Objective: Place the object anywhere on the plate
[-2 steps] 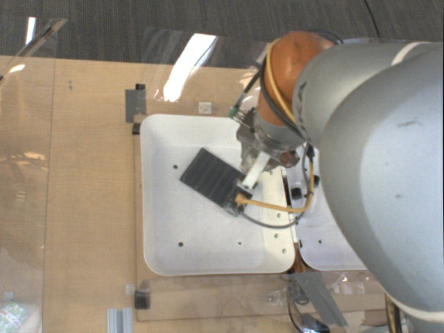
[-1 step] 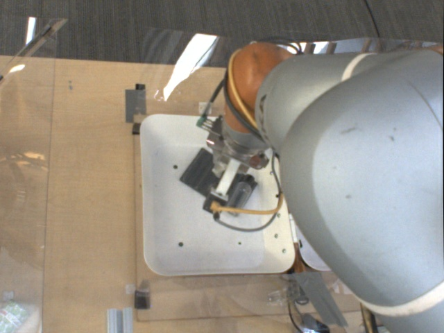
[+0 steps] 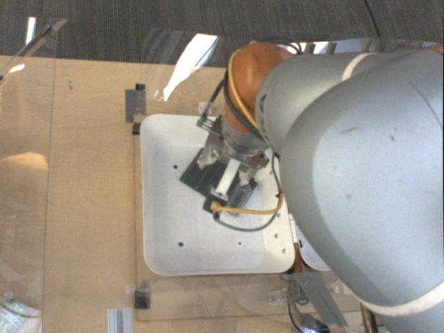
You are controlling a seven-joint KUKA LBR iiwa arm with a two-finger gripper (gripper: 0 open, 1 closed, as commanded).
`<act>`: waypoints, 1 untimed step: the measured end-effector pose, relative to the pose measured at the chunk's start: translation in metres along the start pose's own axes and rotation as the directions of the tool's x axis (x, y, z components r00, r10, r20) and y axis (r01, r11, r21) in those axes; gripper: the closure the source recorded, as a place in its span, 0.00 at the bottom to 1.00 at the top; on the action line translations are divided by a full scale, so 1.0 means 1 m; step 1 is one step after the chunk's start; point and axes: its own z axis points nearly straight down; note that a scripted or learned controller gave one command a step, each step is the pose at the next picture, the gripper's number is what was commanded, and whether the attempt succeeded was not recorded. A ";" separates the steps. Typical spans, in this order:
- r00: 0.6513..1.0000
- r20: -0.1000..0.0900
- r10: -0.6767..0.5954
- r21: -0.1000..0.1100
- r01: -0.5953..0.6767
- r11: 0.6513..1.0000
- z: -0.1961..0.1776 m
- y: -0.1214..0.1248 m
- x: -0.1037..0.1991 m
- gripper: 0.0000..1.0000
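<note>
Mid-bin [image 3: 166, 255], the tool [image 3: 220, 179] hangs; bare floor toward the near rim.

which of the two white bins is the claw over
The bin on the view's left, seen nearly whole: the claw hangs over its middle. The other bin peeks out beside the arm.

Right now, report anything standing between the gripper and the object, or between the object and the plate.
Cannot settle it. The gripper hangs low over the left bin, but its own body hides whatever lies beneath, and the arm's grey body covers the right side, where a plate could lie. Nothing visible blocks the gripper.
</note>
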 end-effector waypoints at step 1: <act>1.000 -0.002 -0.005 -0.001 0.005 1.000 -0.011 0.001 0.001 1.00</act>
